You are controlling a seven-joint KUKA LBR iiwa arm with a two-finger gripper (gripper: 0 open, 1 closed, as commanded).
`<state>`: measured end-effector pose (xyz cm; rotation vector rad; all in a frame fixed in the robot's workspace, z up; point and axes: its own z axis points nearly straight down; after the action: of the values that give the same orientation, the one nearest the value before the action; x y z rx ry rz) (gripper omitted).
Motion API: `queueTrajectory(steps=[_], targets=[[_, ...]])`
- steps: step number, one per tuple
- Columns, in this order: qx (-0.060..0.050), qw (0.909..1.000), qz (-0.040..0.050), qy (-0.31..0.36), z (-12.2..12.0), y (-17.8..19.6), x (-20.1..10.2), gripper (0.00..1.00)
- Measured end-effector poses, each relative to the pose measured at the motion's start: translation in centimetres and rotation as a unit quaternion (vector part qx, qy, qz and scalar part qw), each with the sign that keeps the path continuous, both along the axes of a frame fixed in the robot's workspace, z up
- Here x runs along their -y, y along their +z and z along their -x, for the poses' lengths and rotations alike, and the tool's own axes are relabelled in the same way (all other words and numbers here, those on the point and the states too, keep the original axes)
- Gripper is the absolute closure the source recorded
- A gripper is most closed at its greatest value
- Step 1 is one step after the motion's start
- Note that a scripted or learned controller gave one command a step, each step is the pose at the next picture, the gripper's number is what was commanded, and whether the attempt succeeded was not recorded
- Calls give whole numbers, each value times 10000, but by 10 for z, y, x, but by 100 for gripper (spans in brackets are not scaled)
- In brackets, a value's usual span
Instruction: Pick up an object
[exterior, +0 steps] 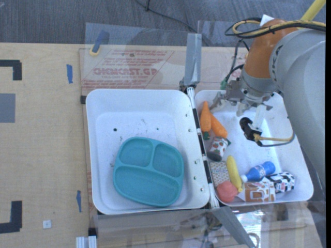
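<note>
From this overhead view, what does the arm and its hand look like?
Bulky light-grey arm with an orange band above the wrist. Yellow and black cables loop over the band. The hand is small, dark grey metal; a thin yellowish cable with a black end trails below it.

We took the divided tray (149,172) as our landmark; it lay in the left bin (98,107), toward that bin's near side. To the tray's right, past the shared rims, the right bin (302,177) held the rest: two carrots (211,121) farthest back, a banana (234,173) and a ball (227,191) nearer, a bottle (260,170) right of those.
</note>
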<state>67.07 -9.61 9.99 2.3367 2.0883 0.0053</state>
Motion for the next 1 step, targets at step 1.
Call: queueTrajectory(steps=[1], targets=[[-9, 9989, -15, 475, 52, -11, -8, 0]])
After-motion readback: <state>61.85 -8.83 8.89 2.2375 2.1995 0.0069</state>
